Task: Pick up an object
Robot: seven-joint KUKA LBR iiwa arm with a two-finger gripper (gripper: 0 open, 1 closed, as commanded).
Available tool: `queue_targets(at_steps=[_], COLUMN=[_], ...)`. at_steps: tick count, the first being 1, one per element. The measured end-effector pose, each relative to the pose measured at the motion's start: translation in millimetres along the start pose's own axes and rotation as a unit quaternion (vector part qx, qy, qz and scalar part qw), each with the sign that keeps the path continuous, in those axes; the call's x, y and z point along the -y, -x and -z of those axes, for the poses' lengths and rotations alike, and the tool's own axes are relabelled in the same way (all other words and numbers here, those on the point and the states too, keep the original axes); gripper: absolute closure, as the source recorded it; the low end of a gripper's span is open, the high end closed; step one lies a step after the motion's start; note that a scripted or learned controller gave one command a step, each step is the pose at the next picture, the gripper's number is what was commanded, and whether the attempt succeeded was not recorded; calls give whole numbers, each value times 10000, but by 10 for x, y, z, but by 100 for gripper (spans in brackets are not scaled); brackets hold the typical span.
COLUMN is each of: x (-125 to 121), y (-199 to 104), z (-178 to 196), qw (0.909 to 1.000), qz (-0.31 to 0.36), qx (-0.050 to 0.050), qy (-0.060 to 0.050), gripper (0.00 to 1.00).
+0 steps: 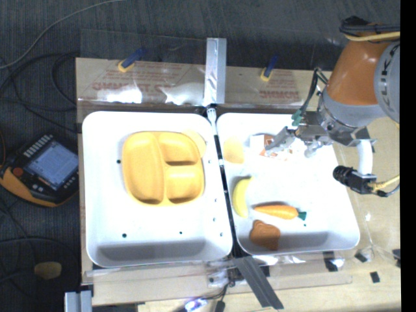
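Your arm (364,77) comes in from the right, its orange band high over the far right corner of the right bin (338,207). The wrist bends down and leftward, which puts the gripper (296,143) low over the back half of that bin.

The fingers (281,137) look spread apart, and you can see only white bin floor in the gap between them. They hold nothing. A small orange and white object (265,144) lies just beyond the left fingertip, very near it; you cannot tell whether they touch.

Further left of the fingers, against the bin's left wall, sits a pale yellow piece (233,149). Nearer the camera than the fingers and a little left, a banana (240,195) lies along the same wall. A carrot (278,210) with a green tip lies almost straight in front of the fingers, well apart from them. A brown lump (265,234) rests beyond it, near the front wall.

Well to the left of the fingers, across the divider, the left bin (104,239) carries a yellow divided tray (162,168).

Both bins sit on a wooden bench (156,285), with crumpled clear plastic (149,86) clamped along the back edge. On the dark carpet (39,31) at the far left lies a teach pendant (45,168), with cables trailing around it.
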State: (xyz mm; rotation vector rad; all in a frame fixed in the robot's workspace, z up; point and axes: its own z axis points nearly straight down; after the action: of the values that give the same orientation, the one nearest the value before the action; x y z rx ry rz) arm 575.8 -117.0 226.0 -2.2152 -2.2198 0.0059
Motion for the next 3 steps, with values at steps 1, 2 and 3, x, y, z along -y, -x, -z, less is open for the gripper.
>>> queue_targets(at_steps=[1, 2, 3], x=[451, 685, 503], y=[-65, -172, 14], z=[-1343, -1376, -1328], qw=[9934, 9997, 9829], qz=[-1147, -193, 1841], qx=[-2, 40, -2], qy=[29, 123, 10], gripper=[0, 0, 0])
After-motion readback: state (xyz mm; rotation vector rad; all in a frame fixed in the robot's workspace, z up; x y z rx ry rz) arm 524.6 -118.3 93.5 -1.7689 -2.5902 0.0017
